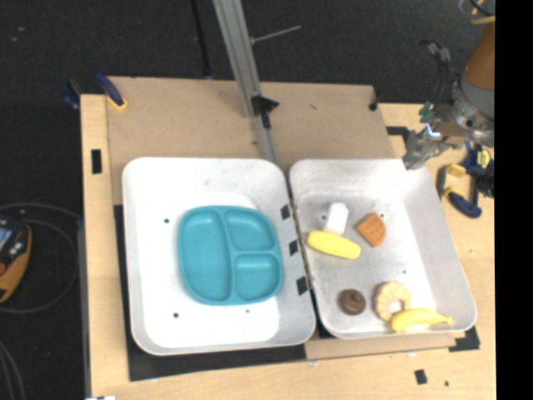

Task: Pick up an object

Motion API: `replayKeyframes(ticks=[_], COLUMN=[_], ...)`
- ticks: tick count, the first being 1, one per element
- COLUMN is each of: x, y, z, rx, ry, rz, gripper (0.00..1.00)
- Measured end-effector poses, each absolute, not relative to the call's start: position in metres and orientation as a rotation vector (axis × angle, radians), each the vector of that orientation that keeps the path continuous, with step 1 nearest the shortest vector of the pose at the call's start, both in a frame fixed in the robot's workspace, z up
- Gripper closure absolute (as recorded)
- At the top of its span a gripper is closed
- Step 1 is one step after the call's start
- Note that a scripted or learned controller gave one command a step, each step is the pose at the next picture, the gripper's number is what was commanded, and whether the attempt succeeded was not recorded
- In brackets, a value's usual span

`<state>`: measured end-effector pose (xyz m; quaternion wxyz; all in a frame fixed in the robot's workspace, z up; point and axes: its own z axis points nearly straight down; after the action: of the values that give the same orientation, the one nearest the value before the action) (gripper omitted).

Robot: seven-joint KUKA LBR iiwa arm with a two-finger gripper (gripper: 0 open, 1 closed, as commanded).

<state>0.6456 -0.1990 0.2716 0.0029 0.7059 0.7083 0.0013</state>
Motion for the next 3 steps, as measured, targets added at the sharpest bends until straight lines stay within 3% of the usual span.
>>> replayKeyframes(ticks=[2,3], x=[0.638,0.621], y=[-0.099,-0.052], z=[0.267,0.256], rx=[2.214,2.216], ry=[2.227,2.228], rz=[0.002,-0.001], gripper=[1.00,1.00])
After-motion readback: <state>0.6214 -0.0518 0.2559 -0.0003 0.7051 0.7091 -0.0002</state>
